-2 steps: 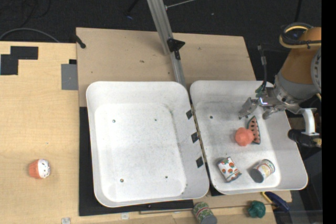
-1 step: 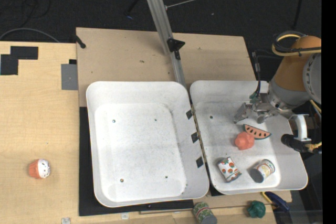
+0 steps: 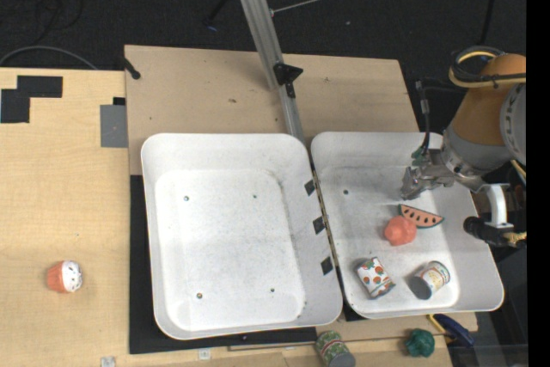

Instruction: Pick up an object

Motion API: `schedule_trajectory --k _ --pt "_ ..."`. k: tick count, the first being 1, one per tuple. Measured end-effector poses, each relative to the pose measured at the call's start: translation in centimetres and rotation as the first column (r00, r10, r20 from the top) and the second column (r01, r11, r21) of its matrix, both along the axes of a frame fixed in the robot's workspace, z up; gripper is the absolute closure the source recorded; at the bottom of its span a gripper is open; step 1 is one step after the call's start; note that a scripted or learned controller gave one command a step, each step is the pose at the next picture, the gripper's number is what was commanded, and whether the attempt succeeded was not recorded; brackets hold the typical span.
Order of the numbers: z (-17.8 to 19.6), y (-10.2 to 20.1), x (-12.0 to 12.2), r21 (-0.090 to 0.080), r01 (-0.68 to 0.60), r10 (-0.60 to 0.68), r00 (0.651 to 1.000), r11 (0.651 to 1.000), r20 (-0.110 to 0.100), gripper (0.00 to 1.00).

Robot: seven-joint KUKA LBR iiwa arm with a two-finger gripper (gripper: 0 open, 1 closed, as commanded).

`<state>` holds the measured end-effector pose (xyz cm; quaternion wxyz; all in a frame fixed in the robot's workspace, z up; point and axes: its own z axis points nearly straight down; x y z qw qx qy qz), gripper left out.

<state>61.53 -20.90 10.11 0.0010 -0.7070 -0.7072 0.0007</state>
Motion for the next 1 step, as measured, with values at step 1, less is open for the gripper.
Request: schedule_trajectory --k 1 --pt "4.34 0.14 -0.31 -0.001 0.001 -0.001 1.0 1.0 0.005 1.0"
